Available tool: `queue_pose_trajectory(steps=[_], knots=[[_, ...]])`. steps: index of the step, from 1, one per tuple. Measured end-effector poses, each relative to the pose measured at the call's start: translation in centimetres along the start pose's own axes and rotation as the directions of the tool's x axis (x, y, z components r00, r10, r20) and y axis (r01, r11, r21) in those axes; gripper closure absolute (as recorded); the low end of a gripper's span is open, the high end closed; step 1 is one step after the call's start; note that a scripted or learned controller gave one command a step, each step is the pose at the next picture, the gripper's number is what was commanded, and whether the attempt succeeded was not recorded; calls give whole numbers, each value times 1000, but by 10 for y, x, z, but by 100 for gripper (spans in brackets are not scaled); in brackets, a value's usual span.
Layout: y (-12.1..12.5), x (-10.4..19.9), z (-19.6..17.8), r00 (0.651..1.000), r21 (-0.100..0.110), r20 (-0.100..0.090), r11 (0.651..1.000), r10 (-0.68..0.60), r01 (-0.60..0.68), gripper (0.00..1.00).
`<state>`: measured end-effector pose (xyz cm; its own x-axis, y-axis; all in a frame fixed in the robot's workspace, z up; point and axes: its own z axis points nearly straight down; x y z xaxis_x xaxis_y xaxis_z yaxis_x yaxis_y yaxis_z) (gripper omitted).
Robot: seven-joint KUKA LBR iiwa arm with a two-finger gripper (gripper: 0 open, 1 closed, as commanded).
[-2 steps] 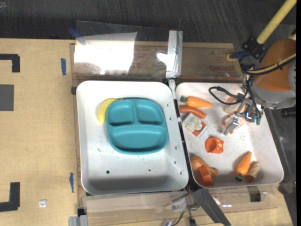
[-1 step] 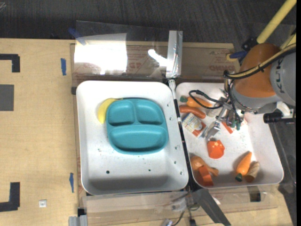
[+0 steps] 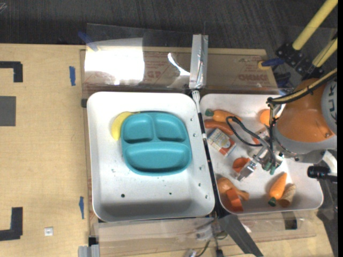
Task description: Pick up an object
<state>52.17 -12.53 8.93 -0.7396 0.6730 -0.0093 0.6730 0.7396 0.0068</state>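
Crowding the gripper (image 3: 247, 170), grip state unclear: carrots (image 3: 277, 186), small packet (image 3: 220, 141), orange pieces (image 3: 231, 193).

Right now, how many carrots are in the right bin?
2 toy carrots: one carrot near the back left corner, another carrot near the front right. The arm may hide more.

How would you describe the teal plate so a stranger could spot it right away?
Look at the left bin of the two white ones. The plate lies in its middle, teal with three compartments. Its one neighbour is a yellow thing peeking out from under its upper left edge, so nothing else there shares its colour.
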Motion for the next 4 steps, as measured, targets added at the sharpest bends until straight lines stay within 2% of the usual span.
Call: queue_pose_trajectory(steps=[1,2,3,4], knots=[[74,-88,-2,942,7,-3,942,336,-336,0],[90,-75,3,943,7,-2,943,332,-332,0],[86,-57,2,939,5,-2,939,344,-344,0],[88,-60,-12,940,-2,7,940,341,-341,100]])
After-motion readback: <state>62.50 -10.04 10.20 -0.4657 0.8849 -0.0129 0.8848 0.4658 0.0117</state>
